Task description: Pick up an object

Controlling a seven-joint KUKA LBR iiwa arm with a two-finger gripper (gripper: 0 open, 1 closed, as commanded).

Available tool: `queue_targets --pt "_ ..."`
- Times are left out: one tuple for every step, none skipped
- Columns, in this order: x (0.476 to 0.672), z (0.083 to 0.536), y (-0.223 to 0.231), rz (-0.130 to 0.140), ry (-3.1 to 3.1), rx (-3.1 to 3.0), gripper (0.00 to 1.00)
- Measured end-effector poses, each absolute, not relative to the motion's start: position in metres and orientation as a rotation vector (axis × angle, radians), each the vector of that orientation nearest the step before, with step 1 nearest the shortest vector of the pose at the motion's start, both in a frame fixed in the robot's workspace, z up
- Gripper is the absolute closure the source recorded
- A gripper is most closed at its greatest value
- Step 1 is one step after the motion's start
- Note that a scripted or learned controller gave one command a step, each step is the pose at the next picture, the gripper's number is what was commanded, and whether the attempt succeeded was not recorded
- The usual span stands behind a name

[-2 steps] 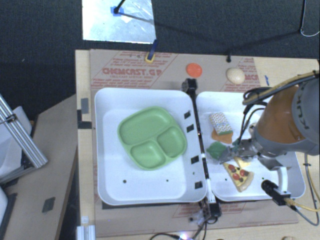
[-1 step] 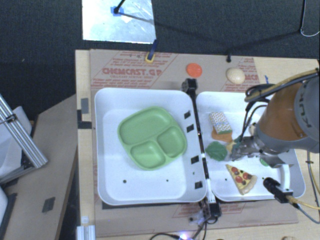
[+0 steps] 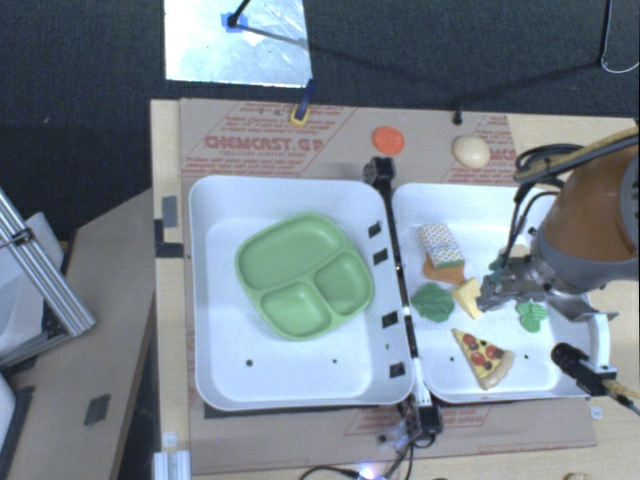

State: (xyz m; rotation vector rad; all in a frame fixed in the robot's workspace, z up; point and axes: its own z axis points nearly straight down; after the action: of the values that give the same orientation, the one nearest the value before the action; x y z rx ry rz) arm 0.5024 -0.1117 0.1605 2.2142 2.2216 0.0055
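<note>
Left bin (image 3: 215,268) holds a green divided plate (image 3: 305,275). Right bin (image 3: 440,200): sponge block (image 3: 441,248), dark green leafy piece (image 3: 434,302), yellow cheese wedge (image 3: 467,297), pizza slice (image 3: 483,355). Gripper (image 3: 497,293) sits just beside the cheese wedge; finger state cannot be determined.

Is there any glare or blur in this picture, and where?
Camera view: glare washes out the shiny sheet at top left; the white bins are bright but readable; the gripper is soft and dark, its details hard to see.
</note>
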Motion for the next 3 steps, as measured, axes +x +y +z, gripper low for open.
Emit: queue_targets --pt "0.509 0.205 -0.109 0.006 2.223 2.212 1.00" --pt "0.510 0.225 -0.109 0.004 2.225 2.214 1.00" --pt "0.528 0.216 -0.059 0.005 2.232 2.210 1.00"
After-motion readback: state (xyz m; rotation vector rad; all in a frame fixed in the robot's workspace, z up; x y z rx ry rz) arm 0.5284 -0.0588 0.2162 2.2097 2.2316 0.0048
